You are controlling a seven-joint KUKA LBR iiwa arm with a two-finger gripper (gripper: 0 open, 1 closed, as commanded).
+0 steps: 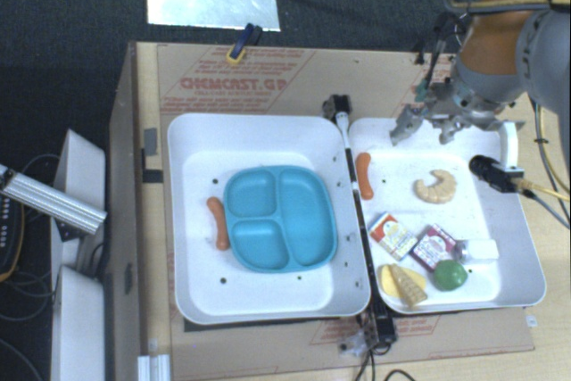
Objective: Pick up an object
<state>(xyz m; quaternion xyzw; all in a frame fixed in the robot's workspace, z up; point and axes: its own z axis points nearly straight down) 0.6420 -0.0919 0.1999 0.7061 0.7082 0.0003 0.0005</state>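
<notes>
Above right bin [526, 277] far edge: jaws spread, empty.

Even, bright overhead light; the white bins [268, 303] look nearly washed out. Shadows are faint and soft. The whole picture is slightly grainy, with the arm [517, 22] blurred.

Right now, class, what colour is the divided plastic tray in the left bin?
Light blue; the divided plastic tray shows best in the camera view.
</notes>
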